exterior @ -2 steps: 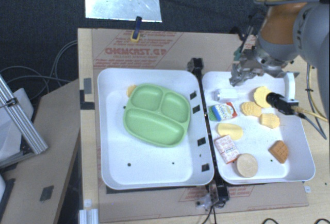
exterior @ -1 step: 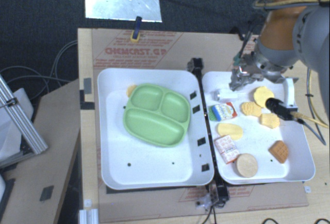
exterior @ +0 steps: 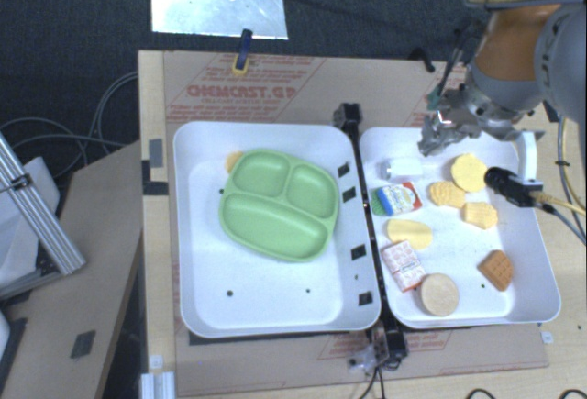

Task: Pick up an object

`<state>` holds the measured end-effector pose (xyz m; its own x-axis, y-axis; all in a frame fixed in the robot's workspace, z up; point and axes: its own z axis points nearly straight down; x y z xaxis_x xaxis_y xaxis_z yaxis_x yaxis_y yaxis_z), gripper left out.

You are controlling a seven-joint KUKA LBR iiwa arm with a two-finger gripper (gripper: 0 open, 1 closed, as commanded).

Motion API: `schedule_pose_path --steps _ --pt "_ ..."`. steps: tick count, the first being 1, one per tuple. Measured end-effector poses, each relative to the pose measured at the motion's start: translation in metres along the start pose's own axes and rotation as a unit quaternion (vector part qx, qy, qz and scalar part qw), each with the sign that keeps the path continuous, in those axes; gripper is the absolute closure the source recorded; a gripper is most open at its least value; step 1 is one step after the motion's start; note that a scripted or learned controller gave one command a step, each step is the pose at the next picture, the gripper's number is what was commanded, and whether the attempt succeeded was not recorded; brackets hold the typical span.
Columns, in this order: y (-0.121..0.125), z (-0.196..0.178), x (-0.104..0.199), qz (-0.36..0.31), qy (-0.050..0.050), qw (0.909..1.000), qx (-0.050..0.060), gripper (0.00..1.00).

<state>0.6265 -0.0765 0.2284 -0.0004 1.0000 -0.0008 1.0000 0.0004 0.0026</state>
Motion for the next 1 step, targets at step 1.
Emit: schedule_pose_path --steps 1 --pt "-0.0033 0.0135 0.0061 -0.002 0.000 1.0000 0.001 1.00"
